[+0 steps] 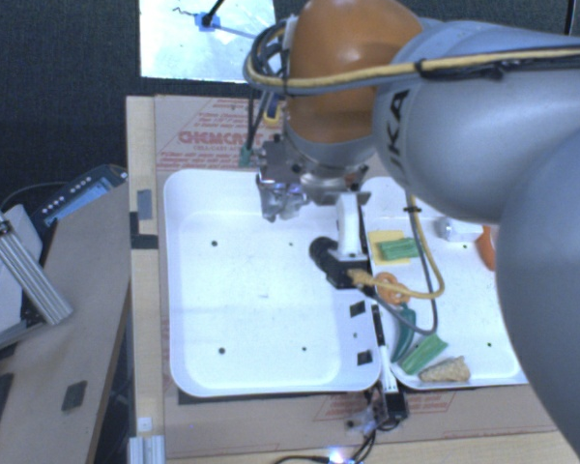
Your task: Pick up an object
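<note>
Grey arm (483, 153) with the orange band (343, 61) comes in from the right and covers much of the right bin (483, 370). End effector (282, 201) sits low over the far edge of the left bin (222, 298), near the top middle of it. Can't tell whether it's open or closed from this angle, and I see nothing between its tips.

Left bin floor is bare white plastic with a few small dark dots. Objects are all in the right bin: yellow sponge (387, 240) with a green block (398, 249) on top of it, close to the divider; orange ring-shaped piece (391, 288) just below that; a second green piece (423, 353) near the front, with a tan crumbly chunk (447, 368) right beside it at the front rim. Another orange item (486, 249) peeks out from under the arm, mostly hidden. Yellow cable (427, 259) droops over that bin.

Both bins rest on cardboard (203, 133) on the surface.
</note>
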You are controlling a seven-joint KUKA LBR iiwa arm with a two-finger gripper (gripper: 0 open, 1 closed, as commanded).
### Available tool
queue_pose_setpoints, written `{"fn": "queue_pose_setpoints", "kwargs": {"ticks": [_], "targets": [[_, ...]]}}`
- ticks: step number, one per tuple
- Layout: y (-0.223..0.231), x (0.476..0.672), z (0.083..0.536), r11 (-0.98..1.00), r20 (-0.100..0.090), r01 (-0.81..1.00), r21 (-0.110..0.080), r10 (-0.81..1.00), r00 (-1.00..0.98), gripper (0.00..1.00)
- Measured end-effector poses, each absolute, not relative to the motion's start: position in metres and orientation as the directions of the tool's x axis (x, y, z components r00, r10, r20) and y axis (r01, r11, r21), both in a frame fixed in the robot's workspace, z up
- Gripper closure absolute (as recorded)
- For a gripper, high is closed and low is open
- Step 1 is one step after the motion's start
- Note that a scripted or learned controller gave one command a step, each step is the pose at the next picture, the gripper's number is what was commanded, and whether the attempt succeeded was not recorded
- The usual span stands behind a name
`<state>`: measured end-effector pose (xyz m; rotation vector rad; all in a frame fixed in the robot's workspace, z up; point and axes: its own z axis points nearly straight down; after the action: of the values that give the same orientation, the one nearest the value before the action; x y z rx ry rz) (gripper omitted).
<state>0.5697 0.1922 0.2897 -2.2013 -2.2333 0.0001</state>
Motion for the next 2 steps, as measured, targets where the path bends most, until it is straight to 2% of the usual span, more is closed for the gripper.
{"fn": "queue_pose_setpoints", "kwargs": {"ticks": [1,2], "targets": [[0.183,0.524,0.301,0.005,0.001,1.000,-0.002,1.000,-0.005,1.00],[0.220,0.519,0.229,0.007,-0.001,1.000,-0.007,1.000,-0.007,1.00]]}}
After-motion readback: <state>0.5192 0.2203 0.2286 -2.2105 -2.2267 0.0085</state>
